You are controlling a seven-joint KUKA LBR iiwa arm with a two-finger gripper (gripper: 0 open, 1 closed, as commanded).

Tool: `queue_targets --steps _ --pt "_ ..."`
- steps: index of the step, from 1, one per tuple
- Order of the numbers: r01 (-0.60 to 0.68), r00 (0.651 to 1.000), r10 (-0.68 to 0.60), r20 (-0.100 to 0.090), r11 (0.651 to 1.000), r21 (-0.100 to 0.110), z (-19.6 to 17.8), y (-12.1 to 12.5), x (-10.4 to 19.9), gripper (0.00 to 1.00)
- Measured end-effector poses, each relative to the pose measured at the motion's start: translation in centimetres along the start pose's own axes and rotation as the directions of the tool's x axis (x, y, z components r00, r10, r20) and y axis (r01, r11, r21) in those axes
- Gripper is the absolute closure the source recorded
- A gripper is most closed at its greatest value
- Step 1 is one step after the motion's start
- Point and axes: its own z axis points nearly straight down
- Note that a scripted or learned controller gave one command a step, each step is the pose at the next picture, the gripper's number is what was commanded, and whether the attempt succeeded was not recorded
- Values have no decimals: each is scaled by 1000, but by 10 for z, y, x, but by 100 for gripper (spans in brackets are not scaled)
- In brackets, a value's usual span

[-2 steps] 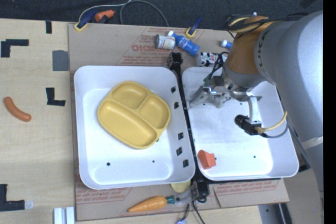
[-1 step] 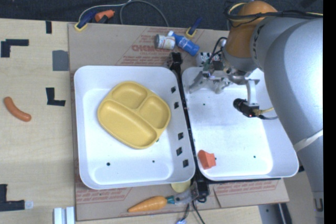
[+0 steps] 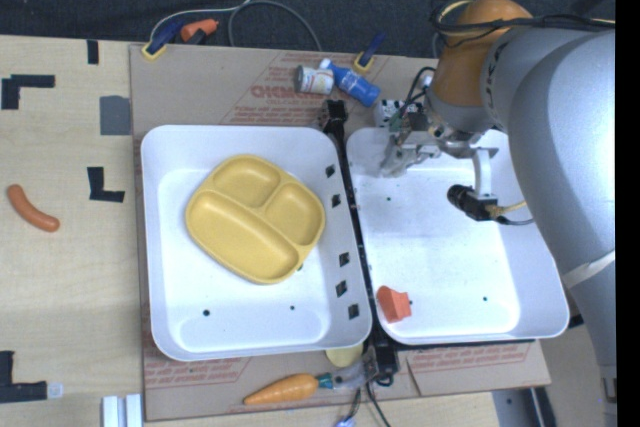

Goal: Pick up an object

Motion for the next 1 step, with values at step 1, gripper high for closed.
queue_targets --steps 1 --pt "0 1000 0 1 1000 0 0 0 0 0"
